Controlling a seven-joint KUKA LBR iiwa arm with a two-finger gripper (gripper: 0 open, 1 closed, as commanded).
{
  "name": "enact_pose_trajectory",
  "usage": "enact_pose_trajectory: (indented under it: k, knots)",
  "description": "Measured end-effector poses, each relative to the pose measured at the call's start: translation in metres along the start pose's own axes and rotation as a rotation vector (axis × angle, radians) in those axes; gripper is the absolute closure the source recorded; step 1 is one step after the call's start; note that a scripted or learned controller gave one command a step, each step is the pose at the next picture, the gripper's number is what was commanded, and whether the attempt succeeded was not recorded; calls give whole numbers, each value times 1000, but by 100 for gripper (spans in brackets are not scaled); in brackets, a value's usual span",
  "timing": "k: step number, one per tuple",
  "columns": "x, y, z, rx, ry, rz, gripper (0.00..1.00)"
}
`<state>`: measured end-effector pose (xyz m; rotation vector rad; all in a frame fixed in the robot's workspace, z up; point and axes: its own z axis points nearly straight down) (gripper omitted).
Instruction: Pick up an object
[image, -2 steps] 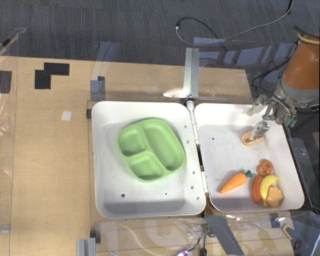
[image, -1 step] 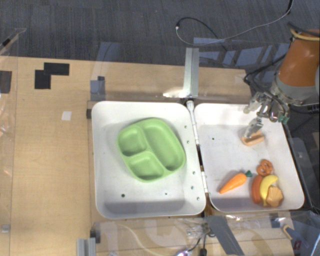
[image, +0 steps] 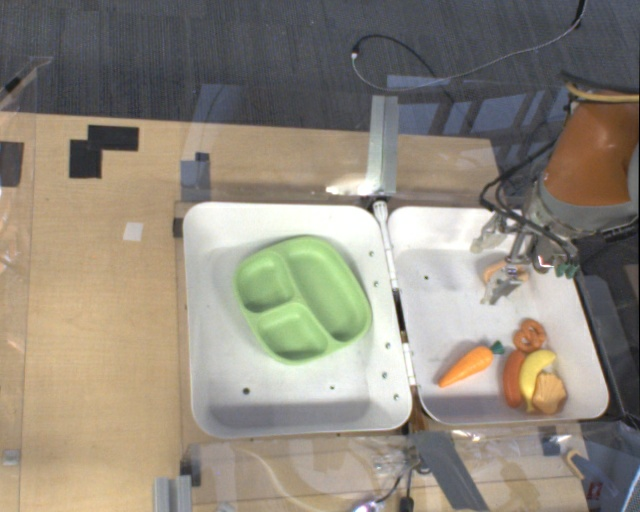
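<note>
My gripper (image: 505, 272) hangs over the upper part of the right bin (image: 440, 250), below the arm's orange band (image: 592, 150). A small orange item (image: 492, 270) shows right beside the gripper; whether it is held is unclear. Lower in the same bin lie a toy carrot (image: 467, 365), a pretzel (image: 530, 333), a banana (image: 537, 362), a red-orange sausage (image: 513, 380) and a tan bread piece (image: 548, 393), clustered at the near right corner, well below the gripper.
A green divided plate (image: 300, 298) lies in the middle of the left bin (image: 215, 390). A metal divider (image: 392, 290) separates the two bins. Cables (image: 510, 190) trail by the wrist.
</note>
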<state>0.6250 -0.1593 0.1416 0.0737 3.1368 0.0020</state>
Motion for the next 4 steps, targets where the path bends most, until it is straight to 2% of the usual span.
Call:
enact_pose_trajectory:
  k: [1,2,3,4]
  knots:
    - [-45,-39,-25,1,-5,-119,0]
    - [-42,-43,-2,0,-3,-370,0]
    - [-49,-42,-20,0,-5,-693,0]
    - [67,-49,-8,-1,2,-921,0]
